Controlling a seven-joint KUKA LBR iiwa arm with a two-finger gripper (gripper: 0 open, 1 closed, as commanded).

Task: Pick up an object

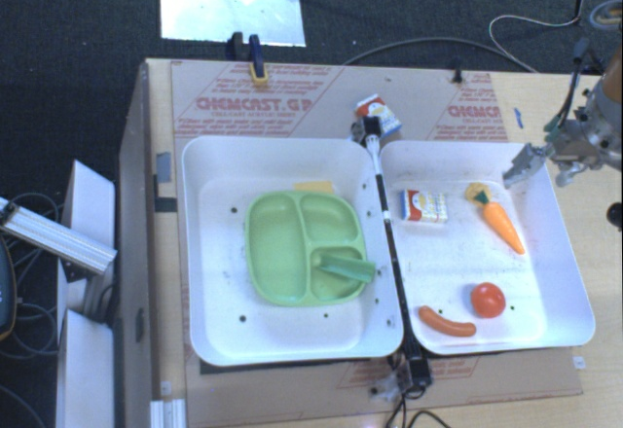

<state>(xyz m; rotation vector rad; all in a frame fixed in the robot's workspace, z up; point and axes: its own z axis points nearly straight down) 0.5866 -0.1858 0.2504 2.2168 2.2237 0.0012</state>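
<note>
Approach step: nothing held. Gripper [541, 163] hangs above right bin's [569, 266] upper right edge, fingers spread, nothing between them. Carrot [501, 222] lies nearest, just below-left; carton [424, 206], tomato [488, 300], sausage [447, 322] further. Next: descend over the carrot, across its body.

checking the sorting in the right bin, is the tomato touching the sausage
Apart. The camera view shows a strip of bare white bin floor between the tomato and the sausage, which lies lower and to the left in the right bin.
</note>
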